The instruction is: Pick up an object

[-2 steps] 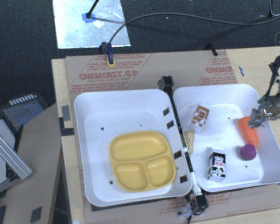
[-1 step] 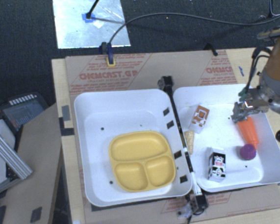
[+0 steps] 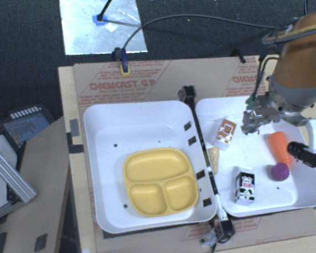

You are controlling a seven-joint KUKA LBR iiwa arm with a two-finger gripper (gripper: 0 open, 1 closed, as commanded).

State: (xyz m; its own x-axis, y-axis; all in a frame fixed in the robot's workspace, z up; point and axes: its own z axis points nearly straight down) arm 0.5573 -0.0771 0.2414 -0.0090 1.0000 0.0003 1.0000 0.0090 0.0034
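While jaws [image 3: 250,123] hang w/ state unclear, orange carrot [image 3: 279,146] lies just beside, apart, in right bin [image 3: 314,191].

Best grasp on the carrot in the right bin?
Take the carrot mid-body from above, fingers closing across its short width. It lies flat, long axis roughly along the bin's depth; the purple ball sits near its lower end, so stay off that end.

Left white bin [image 3: 102,156] holds a yellow sectioned tray [image 3: 160,181], lying flat near the bin's front edge. Silver foil sheet [image 3: 102,22] lies beyond the bench's far edge, with a blue tape patch [image 3: 100,19] on it. Yellow clamp [image 3: 124,67] sits at the far edge of the brown board [image 3: 142,83].
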